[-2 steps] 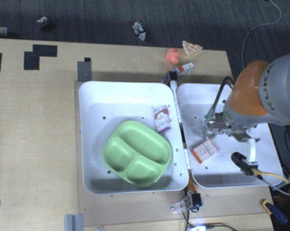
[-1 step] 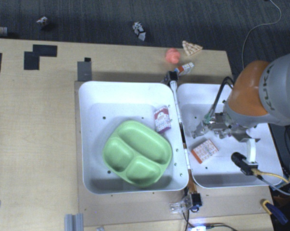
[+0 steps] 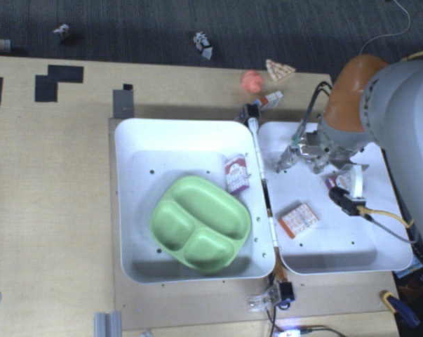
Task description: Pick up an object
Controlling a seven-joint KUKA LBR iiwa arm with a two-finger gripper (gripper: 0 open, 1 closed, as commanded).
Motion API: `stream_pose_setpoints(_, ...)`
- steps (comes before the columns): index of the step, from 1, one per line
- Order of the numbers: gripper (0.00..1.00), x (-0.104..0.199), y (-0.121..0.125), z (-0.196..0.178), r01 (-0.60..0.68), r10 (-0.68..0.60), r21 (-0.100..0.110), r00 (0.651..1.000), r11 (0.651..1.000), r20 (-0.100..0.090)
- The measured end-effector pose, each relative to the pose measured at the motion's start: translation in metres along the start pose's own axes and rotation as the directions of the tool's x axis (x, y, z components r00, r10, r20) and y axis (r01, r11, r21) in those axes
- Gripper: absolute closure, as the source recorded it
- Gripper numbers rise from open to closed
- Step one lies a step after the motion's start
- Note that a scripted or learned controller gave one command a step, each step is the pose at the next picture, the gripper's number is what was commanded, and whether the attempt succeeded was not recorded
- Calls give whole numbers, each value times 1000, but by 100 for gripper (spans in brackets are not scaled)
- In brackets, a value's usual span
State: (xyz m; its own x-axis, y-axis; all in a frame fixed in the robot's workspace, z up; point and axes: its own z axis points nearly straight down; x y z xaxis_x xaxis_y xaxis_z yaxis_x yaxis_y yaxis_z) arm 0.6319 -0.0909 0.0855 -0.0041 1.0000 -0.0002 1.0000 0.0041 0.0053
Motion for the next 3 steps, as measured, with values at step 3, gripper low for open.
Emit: stream_pose_setpoints(3, 0, -8, -47, -1, -2, 2, -1, 1000, 1000, 1)
